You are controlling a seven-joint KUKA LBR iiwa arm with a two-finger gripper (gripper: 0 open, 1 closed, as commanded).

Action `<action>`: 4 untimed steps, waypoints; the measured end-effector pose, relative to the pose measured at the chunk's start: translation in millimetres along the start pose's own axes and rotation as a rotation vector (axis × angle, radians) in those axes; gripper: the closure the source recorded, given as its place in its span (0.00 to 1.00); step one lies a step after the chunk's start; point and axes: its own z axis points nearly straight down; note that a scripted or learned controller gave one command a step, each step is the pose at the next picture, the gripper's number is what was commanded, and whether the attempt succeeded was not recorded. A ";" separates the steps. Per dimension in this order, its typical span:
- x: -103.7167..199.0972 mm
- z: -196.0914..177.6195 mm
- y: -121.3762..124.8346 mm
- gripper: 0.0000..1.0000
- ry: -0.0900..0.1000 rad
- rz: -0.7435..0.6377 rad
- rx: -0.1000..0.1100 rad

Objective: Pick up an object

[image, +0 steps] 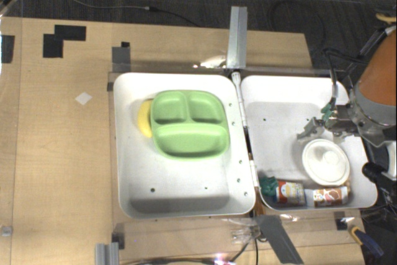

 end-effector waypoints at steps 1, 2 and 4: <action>-18.8 95.9 56.1 0.00 0.001 0.237 0.001; 36.5 141.7 84.4 0.00 0.000 0.015 -0.006; -61.5 143.5 111.0 0.00 -0.002 -0.169 -0.002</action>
